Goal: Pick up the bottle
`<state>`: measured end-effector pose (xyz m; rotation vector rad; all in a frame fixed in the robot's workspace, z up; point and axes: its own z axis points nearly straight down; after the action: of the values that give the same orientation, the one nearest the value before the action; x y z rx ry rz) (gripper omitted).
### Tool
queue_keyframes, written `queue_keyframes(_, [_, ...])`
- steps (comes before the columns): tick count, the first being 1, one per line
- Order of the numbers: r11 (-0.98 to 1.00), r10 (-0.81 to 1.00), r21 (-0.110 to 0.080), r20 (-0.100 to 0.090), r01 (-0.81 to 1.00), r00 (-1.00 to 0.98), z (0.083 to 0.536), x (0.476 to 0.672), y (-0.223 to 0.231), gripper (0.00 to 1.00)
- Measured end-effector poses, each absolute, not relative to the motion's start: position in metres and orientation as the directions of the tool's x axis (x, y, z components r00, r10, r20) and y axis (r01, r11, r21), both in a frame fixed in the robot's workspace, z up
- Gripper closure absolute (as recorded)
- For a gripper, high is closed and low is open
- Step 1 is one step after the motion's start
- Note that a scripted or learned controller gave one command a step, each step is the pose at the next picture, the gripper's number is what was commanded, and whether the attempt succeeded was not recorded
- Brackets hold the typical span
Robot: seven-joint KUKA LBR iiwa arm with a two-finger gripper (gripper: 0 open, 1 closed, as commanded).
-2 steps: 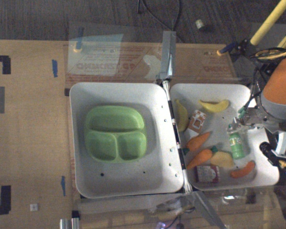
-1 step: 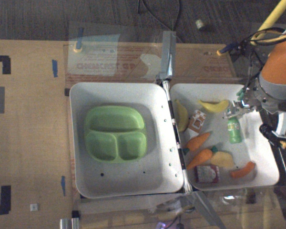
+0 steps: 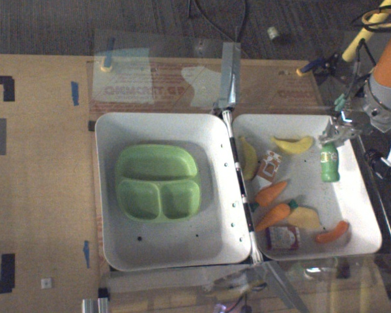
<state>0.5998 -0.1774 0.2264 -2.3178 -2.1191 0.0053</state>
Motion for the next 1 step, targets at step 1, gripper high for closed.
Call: queue_keyframes(1, [-0.089,0.996,-0.003,-0.002,0.996,0.089,0.2263,0.5998,-0.1773,0.00])
